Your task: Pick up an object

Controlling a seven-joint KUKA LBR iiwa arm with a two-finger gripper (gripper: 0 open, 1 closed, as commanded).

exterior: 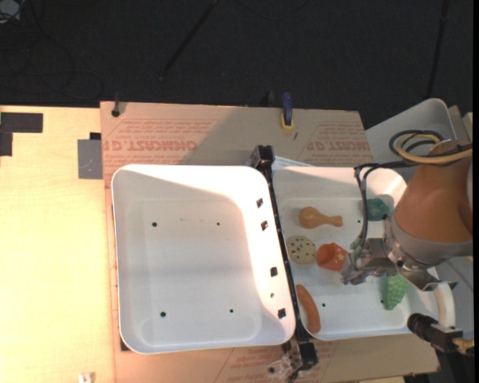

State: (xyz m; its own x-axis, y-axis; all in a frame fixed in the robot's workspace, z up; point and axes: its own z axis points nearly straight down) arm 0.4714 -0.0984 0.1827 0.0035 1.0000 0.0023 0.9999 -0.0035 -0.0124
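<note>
The right bin (pixel 335 183) holds several small objects: a tan gourd-shaped piece (pixel 318 218), a speckled round cookie-like piece (pixel 302 250), a red-orange lump (pixel 332 256), an orange sausage-shaped piece (pixel 307 308), a green leafy piece (pixel 394 291) and a teal piece (pixel 377 208). My gripper (pixel 356 271) hangs low over the right bin, just right of the red-orange lump and left of the green piece. The arm's orange band (pixel 435 202) covers the bin's right side.
The left bin (pixel 136 214) sits beside the right one, with a black clip divider (pixel 271 238) between them. Both rest on cardboard (pixel 176 138) over a wooden bench (pixel 40 254). Black cables loop at the right edge.
</note>
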